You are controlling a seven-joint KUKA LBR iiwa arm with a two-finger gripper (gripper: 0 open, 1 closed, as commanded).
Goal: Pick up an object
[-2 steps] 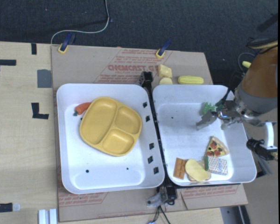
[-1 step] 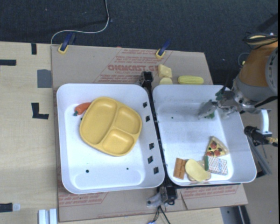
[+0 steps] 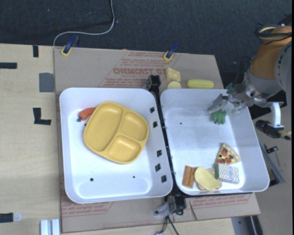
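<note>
Jaws of the gripper (image 3: 220,106) hang over the far part of the right bin (image 3: 196,146), just above a small green toy (image 3: 218,116) that looks like a piece of broccoli; whether they are spread or pressed together cannot be told from this slanted view, and nothing can be seen pinched between them. Behind them the grey arm (image 3: 272,67) with its orange band comes in from the right edge. The green toy lies on the bin floor near the far right corner. In the near right corner of the same bin sit a toy pizza slice (image 3: 227,154), a small patterned card or packet (image 3: 229,173) just beside it, a pale yellow rounded piece (image 3: 207,179) and a brown wafer-like piece (image 3: 188,176), all close together. The left bin (image 3: 73,180) carries a yellow divided plate (image 3: 116,132), with an orange carrot-like toy (image 3: 86,113) poking out from under its far left edge. On the counter beyond the bins lie a yellow toy corn cob (image 3: 200,83) and two pale yellow pieces (image 3: 173,76) near the seam between the bins.
</note>
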